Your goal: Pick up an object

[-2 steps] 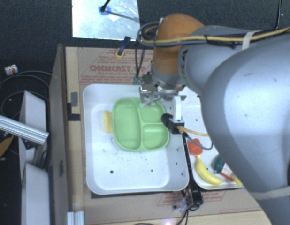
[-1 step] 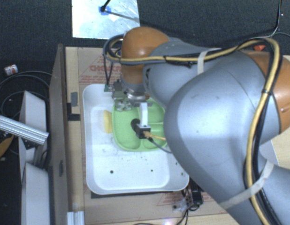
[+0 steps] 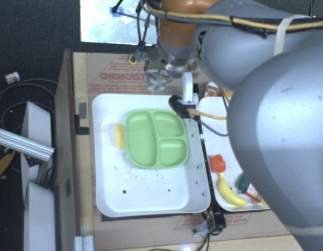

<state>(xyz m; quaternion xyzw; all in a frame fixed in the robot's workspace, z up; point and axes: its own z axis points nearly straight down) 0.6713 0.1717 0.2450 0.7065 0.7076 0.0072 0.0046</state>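
A large grey robot arm with an orange band is reaching in from the right and filling much of the upper right of the overhead view. Its gripper (image 3: 160,80) is hanging over the far edge of the left white bin (image 3: 106,140), above the bin's back rim rather than over anything inside it. The gripper is small and blurred here, so it is not possible to tell how its jaws are standing, and nothing is visibly being held.

Inside the left bin, a green divided plate (image 3: 155,139) is lying flat, with a small yellow object (image 3: 119,135) sitting just beside its left edge (its exact kind is unclear). The plate is lying nearer the camera than the gripper and almost directly below it in the view, so the coming move likely needs a reach toward the viewer and downward.

The right bin (image 3: 224,202) is mostly being hidden by the arm. At its near end a yellow banana (image 3: 229,192) is lying, long axis running diagonally, with an orange-red item (image 3: 217,163) just beyond it.
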